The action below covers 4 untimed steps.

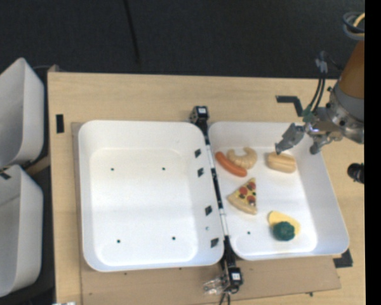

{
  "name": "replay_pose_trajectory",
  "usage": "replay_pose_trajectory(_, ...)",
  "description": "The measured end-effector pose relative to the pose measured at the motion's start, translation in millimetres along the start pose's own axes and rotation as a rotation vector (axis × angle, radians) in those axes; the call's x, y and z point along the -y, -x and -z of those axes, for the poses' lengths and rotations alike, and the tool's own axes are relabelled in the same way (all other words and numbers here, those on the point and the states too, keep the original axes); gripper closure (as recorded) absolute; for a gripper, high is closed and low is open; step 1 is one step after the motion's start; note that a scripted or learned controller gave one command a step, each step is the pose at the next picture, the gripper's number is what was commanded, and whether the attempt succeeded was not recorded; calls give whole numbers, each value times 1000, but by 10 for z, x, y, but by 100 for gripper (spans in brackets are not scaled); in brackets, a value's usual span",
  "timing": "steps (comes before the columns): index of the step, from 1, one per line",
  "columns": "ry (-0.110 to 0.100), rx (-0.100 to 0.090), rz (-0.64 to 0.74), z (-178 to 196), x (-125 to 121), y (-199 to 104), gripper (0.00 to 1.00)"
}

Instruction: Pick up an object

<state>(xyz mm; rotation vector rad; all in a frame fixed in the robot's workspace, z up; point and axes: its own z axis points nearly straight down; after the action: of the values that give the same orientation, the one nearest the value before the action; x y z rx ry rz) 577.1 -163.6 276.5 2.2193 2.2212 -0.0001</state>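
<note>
Wooden bench [133,97] on dark floor [178,24] (2 white seats [13,170] left).

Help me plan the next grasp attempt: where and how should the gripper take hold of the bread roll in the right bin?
Probably across the short width of the bread roll, at its middle, coming straight down from above. It lies flat with its long axis running left to right, and bare bin floor shows on its near and far sides, so fingers could fit there. The gripper hovers just above its right end; the croissant sits apart on the left.

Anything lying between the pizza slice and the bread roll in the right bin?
No. In the camera view, the stretch between the pizza slice and the bread roll is bare white bin floor. The hot dog and croissant lie off to the left.
</note>
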Motion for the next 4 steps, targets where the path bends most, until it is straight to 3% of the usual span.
replay_pose_trajectory(1, -10, -5, 6, -802, 300, -831, 0)
replay_pose_trajectory(2, -7, 0, -5, -1802, 696, -535, 0)
replay_pose_trajectory(3, 16, 1, 5, -427, 494, -769, 0)
replay_pose_trajectory(4, -3, -2, 5, -770, 345, -1224, 0)
